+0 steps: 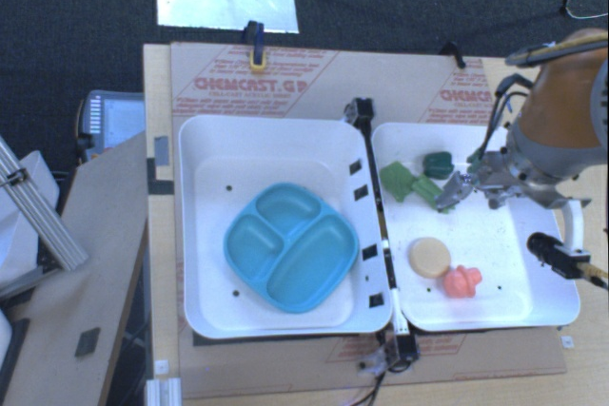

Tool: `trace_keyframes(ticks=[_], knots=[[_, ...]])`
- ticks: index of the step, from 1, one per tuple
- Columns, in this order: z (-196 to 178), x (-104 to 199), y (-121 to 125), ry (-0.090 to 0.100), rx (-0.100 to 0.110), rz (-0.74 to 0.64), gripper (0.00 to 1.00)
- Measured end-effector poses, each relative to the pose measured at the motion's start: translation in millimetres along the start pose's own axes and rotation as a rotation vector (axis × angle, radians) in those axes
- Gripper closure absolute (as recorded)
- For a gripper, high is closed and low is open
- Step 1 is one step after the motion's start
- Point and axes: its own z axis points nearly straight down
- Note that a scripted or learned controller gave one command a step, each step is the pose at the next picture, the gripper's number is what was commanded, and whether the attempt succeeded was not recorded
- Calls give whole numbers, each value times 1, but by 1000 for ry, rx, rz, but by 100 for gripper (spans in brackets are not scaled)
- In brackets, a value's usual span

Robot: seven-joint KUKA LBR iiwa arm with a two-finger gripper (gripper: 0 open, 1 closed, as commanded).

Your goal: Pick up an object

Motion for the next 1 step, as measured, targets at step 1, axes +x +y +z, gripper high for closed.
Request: trace_keyframes(ticks=[1], knots=[[-6, 0, 3, -1, -11, -2, 0]])
